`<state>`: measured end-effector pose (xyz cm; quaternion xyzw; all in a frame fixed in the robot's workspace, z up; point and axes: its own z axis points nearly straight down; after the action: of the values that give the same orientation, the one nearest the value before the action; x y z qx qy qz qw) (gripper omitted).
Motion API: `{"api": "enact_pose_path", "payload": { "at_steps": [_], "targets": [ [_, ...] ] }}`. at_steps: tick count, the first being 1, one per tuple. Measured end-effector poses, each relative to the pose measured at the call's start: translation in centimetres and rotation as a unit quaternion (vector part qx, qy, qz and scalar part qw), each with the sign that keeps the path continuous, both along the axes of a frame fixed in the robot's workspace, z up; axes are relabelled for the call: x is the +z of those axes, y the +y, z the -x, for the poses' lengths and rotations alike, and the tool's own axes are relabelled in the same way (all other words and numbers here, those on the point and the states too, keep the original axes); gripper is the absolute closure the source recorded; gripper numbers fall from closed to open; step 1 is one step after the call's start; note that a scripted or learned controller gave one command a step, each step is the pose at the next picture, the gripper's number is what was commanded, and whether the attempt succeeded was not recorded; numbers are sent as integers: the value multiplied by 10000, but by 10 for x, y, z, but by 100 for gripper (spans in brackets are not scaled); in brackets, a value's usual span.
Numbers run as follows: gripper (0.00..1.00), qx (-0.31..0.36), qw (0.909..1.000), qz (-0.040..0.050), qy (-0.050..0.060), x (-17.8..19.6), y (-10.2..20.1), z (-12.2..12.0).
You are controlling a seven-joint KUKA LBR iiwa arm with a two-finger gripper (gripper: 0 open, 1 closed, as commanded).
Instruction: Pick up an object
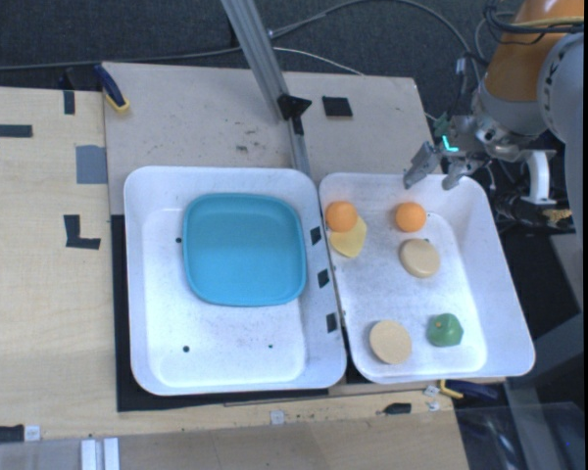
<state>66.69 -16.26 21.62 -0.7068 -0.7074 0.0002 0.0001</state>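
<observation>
A blue plate (244, 249) lies in the left bin (147, 292). Pickable pieces, including two orange balls (341, 215) and a green piece (445, 330), are scattered in the right bin (505, 311). The end effector (439, 170), fingers spread and unloaded, is poised over that bin's far rim, apparently for descent.

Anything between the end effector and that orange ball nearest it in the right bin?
No, only bare white bin floor separates the end effector from the orange ball in the camera view.

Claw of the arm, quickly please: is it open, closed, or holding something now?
Claw: open and holding nothing, above the far edge of the right bin; its two fingers stand apart.
</observation>
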Motion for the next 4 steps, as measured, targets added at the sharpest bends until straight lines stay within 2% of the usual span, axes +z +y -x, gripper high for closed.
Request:
{"api": "enact_pose_path", "payload": {
  "at_steps": [1, 2, 3, 4],
  "targets": [
    [0, 0, 10000, 0, 0, 0, 0, 0],
    [0, -1, 10000, -1, 17, -49, -6, -6],
    [0, -1, 10000, -6, 28, -110, -4, 2],
    [0, 2, 10000, 1, 5, -128, -3, 2]
  ]
}}
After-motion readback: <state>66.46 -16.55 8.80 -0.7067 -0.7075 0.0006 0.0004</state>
